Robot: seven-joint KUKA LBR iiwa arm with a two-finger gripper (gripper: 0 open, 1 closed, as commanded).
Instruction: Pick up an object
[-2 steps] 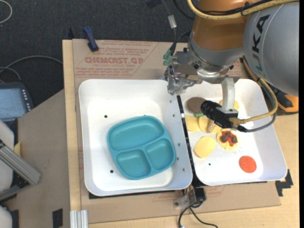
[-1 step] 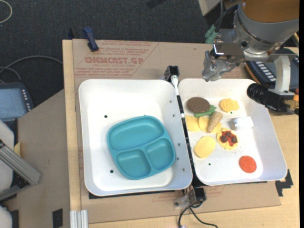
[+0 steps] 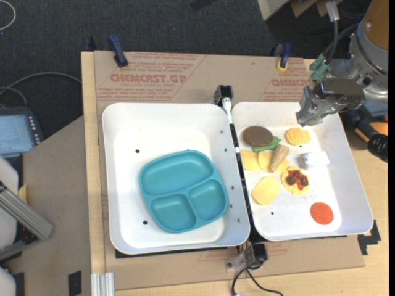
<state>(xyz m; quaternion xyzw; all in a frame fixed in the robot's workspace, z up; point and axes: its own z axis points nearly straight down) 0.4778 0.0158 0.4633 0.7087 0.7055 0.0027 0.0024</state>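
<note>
The right white bin [image 3: 345, 184] holds several toy foods: a brown patty [image 3: 256, 135] with a green leaf [image 3: 266, 145], a yellow ridged piece [image 3: 298, 136], yellow slices [image 3: 254, 160], a tan cone-like piece [image 3: 279, 157], a small pizza piece with red dots [image 3: 295, 179], a yellow oval [image 3: 266, 190], a red disc [image 3: 321, 213] and a small white-grey item [image 3: 311, 160]. My gripper [image 3: 307, 117] hangs over the bin's far right part, just above and right of the yellow ridged piece. I see nothing between its fingers.
The left white bin [image 3: 123, 165] carries a teal divided plate [image 3: 183, 190]. A black clip [image 3: 223, 95] joins the bins at the back, with blue clamps [image 3: 117, 50] on the cardboard base. Cables and equipment crowd the right edge.
</note>
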